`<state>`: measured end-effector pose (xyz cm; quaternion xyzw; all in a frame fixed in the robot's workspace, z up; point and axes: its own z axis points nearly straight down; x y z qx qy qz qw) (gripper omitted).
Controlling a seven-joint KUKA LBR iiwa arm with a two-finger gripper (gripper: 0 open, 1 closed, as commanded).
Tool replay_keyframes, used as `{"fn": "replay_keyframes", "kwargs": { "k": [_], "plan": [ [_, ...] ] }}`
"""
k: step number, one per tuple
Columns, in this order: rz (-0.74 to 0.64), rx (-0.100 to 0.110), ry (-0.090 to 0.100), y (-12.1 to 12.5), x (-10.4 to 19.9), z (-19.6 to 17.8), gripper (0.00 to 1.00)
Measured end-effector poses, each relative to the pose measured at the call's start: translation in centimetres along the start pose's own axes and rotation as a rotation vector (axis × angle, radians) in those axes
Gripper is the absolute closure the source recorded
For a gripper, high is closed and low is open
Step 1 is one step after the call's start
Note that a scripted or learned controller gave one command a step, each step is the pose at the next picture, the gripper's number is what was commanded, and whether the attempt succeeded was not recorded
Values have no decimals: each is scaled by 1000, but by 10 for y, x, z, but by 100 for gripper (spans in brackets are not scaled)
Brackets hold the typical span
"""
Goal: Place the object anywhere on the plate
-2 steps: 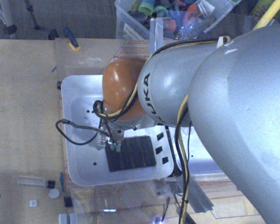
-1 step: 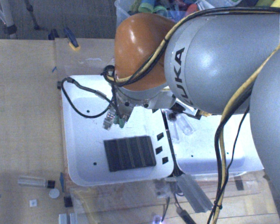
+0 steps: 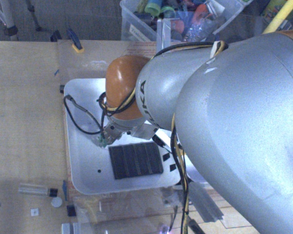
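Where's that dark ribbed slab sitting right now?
The dark ribbed slab lies flat in the white bin, toward its near edge in the camera view, just below and right of the arm's orange band.

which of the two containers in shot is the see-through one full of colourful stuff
The clear plastic tub at the top of the view, behind the bench, packed with colourful items. The white bin under the arm is opaque and shallow, holding a dark ridged slab.

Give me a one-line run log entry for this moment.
arm: low over white bin | gripper: near bin floor, beside dark ribbed rectangular plate | grasp: unconfirmed
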<state>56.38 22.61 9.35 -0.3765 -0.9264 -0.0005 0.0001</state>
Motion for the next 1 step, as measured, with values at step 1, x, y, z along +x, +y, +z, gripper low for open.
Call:
{"fn": "replay_keyframes", "kwargs": {
  "k": [1],
  "plan": [
    [550,1,-2,29,-43,-10,100]
  ]
}}
